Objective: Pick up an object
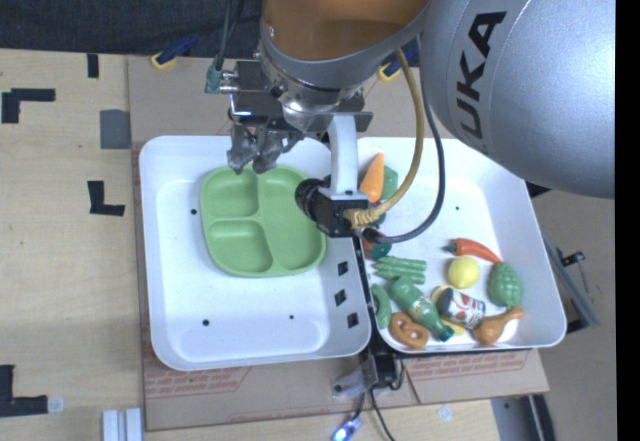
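Pick not done yet, judging by the view: gripper (255,157) hangs over the far rim of the green divided plate (262,223) in the left bin (165,259), nothing seen between its tips. Can't tell if it is released or clenched. Toy food sits in the right bin (520,204), well apart.

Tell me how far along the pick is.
Nothing looks picked yet. The gripper sits at the far rim of the green divided plate in the left bin; no object shows between its jaws. Toy food lies in the right bin; grasping and lifting remain.
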Available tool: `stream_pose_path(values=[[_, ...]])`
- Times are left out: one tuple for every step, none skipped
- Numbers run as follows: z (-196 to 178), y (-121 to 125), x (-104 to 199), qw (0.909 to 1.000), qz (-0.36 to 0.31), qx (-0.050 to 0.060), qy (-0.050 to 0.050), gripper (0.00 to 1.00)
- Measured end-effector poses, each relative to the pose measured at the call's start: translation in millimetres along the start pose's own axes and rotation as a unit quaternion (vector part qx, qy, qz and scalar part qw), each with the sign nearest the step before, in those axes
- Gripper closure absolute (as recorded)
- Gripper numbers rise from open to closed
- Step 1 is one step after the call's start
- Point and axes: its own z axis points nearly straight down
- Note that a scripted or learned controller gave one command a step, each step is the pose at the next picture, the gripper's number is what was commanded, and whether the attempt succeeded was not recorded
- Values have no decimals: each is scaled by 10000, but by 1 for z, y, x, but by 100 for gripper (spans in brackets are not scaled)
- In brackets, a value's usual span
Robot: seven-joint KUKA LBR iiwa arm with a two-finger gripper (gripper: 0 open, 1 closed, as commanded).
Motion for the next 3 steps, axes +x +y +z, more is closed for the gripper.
stream_pose_path(values=[[-108,44,-10,9999,13,-122,44,100],[-113,76,5,10000,3,-69,23,100],[-26,5,5,10000,-6,-3,4,100]])
